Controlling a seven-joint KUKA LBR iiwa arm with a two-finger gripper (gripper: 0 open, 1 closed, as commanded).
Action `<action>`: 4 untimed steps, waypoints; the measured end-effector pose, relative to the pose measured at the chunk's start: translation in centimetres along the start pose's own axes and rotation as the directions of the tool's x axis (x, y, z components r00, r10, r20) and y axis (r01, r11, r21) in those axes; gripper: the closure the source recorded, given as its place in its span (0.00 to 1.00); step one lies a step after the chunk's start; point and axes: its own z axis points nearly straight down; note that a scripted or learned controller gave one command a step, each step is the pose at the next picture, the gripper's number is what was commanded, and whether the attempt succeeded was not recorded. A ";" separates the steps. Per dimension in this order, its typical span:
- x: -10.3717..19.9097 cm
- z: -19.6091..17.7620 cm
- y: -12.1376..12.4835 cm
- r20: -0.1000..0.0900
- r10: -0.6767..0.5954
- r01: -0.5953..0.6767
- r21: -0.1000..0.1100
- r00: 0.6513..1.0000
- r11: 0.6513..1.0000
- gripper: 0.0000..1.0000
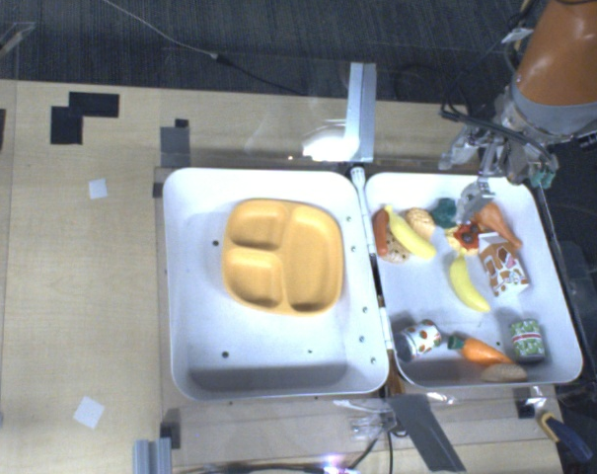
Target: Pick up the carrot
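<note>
Arm (559, 62) reaching from upper right, tool (473, 203) above carrot (496, 221), grip state unclear.

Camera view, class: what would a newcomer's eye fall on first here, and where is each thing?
First, the yellow divided tray, alone in the left bin. Next, the clutter of toy food in the right bin: two bananas, a small carton, cans, and a carrot near its front edge. Last, the arm's orange band at the top right, with the gripper hanging over that bin's far end.
</note>
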 end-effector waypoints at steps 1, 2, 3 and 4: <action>6.5 9.7 2.2 -0.007 -0.142 0.142 -0.003 0.990 0.990 0.00; 12.4 14.4 2.1 0.007 -0.300 0.300 0.003 0.954 0.954 0.00; 15.2 14.2 2.6 0.021 -0.155 0.155 0.007 0.988 0.988 0.00; 15.7 13.7 -4.8 0.000 0.069 -0.069 0.002 0.998 0.998 0.00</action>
